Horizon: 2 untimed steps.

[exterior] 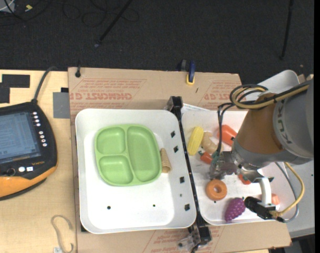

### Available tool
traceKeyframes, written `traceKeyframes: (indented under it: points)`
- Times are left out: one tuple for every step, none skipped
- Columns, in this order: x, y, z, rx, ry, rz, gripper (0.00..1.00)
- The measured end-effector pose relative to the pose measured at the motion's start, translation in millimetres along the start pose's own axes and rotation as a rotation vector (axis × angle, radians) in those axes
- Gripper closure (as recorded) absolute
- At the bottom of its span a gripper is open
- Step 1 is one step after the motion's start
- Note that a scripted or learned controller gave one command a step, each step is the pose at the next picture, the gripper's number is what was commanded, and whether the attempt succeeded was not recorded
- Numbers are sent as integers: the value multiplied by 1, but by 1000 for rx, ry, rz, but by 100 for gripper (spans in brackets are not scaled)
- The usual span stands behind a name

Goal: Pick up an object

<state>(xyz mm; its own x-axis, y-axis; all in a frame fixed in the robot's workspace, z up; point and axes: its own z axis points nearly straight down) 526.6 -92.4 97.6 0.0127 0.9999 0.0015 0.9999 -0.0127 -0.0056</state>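
The right bin [202, 215] holds several toy foods. A yellow corn cob [195, 139] lies at its upper left, with an orange piece [228, 132] beside it and a small red-orange piece [206, 156] below. Lower down lie a brown ring donut [217, 190] and a purple grape bunch [234, 208]. My gripper [220, 168] hangs low over the middle of this bin, just above the donut and right of the red-orange piece. The arm's orange band and wrist cover the bin's right half. Nothing shows held in the gripper.
The left bin [96, 210] carries a green divided plate [127, 154] with a tan cork-like piece [165, 161] at its right edge. A black divider [183, 167] separates the bins. A teach pendant [17, 149] rests on the bench at far left. Cables loop near the arm [246, 96].
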Motion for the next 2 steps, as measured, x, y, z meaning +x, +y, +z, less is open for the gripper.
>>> traceKeyframes:
  points:
    - [-3, -10, -55, -6, -1, -5, 100]
    - [6, -9, -108, -7, -1, -13, 100]
